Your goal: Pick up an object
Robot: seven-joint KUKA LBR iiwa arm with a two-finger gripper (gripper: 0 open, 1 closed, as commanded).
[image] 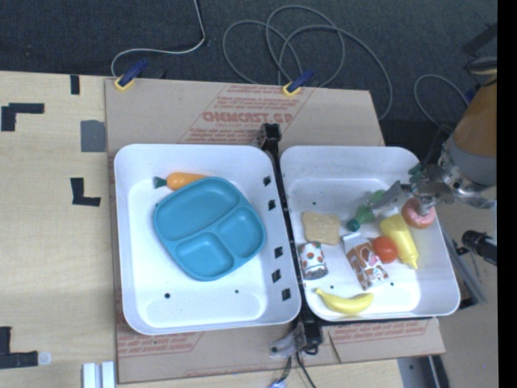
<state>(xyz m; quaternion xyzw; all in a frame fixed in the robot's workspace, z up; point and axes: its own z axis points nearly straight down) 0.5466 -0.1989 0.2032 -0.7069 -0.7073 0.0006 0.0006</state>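
Jaws: honestly can't tell how they stand, the gripper (404, 191) is too small and cluttered to read, sitting at 3 o'clock over the right bin (339, 158). Left bin (129, 217) has a blue plate (209, 227) in the middle with a carrot (184, 180) touching its 11 o'clock edge. In the right bin: can (313, 259) at 8 o'clock, bread (321, 227) just above it, banana (345, 301) at 6, carton (365, 263), tomato (385, 250), and a yellow bottle (401, 239) at 3, just below the gripper.
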